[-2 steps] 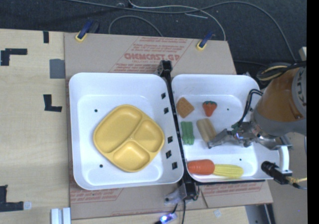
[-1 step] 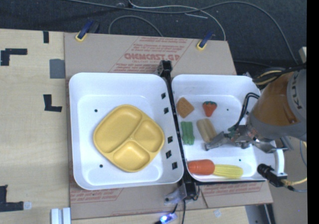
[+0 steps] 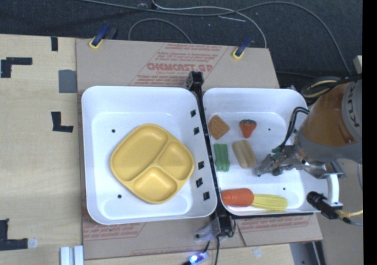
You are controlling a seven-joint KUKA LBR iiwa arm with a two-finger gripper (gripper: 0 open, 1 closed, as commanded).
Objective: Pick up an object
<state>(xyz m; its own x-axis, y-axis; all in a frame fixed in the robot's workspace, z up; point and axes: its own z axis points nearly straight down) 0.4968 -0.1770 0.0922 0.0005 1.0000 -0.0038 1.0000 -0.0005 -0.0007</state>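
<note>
The gripper (image 3: 263, 168) sits low in the right bin (image 3: 266, 98) just beside the tan bread piece (image 3: 244, 153), too blurry to tell its state.

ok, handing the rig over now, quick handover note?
Gripper: low inside the right bin, near the tan bread piece; nothing seen between its fingers.
Right bin also holds: brown cracker, strawberry, green piece, carrot, corn cob.
Left bin: yellow divided plate.
Done: arm is down among the items.
Left: grasp one and lift it.
</note>
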